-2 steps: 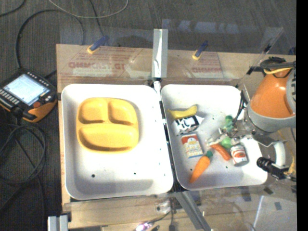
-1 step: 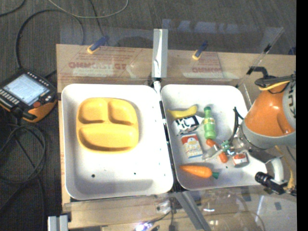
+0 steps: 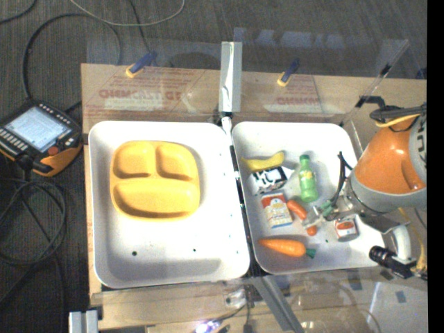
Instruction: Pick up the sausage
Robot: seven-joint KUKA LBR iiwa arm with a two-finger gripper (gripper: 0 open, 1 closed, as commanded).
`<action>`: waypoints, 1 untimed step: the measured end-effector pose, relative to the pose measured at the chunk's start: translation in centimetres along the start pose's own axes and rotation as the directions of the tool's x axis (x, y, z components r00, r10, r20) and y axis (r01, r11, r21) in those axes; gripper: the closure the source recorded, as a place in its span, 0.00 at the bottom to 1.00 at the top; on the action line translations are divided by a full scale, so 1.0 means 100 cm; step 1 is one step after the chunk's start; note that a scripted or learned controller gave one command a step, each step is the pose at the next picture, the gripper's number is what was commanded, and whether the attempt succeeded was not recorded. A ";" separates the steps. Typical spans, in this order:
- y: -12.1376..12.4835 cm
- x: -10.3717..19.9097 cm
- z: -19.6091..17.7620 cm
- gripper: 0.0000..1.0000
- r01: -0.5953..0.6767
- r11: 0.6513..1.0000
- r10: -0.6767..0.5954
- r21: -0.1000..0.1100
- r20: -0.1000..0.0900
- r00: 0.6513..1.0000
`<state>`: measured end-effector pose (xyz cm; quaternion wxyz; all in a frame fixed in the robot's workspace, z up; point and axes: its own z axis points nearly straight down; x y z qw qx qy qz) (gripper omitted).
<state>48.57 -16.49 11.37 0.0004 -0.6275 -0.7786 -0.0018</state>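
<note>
The sausage is a short orange-red piece lying in the right bin, between a red and white box and the gripper. My gripper hangs low over the bin's middle, just right of the sausage, with the orange-banded arm behind it. A small red bit shows right under the gripper's tip. I cannot make out anything held.
The right bin also holds a banana, a green bottle, a black and white carton, a carrot and a small box. The left bin holds a yellow divided tray.
</note>
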 end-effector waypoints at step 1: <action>0.048 0.060 -0.107 1.00 0.201 0.980 -0.201 0.002 0.002 0.980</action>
